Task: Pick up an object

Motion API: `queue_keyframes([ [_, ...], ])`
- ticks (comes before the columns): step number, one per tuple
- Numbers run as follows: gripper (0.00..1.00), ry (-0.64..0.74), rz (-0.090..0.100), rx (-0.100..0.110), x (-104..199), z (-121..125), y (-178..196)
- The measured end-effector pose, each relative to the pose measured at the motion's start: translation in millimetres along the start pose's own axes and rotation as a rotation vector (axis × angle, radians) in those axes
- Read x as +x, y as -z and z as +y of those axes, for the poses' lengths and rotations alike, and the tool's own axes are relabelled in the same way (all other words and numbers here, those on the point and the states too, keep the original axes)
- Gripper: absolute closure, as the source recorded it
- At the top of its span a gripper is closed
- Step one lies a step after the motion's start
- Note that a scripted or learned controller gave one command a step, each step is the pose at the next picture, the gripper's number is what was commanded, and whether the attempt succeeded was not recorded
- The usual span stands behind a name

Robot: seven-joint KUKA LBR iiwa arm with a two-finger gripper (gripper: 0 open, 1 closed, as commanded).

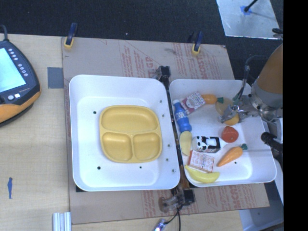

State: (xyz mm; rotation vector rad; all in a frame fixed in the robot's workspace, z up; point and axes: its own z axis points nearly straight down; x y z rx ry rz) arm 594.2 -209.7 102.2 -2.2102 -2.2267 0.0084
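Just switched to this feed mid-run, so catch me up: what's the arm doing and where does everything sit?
The arm's gripper is down in the right bin, at its far right side, over a yellowish item beside the tomato; nothing is visibly held. That bin also holds a carrot, a banana, a blue bottle, a black-and-white cow toy and small packets. The left bin holds just a yellow divided plate.

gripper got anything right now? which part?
Cannot tell. The gripper is low in the right bin, over a yellow item near the tomato; no object is clearly in its grasp.
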Motion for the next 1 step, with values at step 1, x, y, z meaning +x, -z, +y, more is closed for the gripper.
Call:
queue_keyframes([
  [1, 1.0, 0.0, 0.001, -0.001, 84.6, 7.3, -5.2],
])
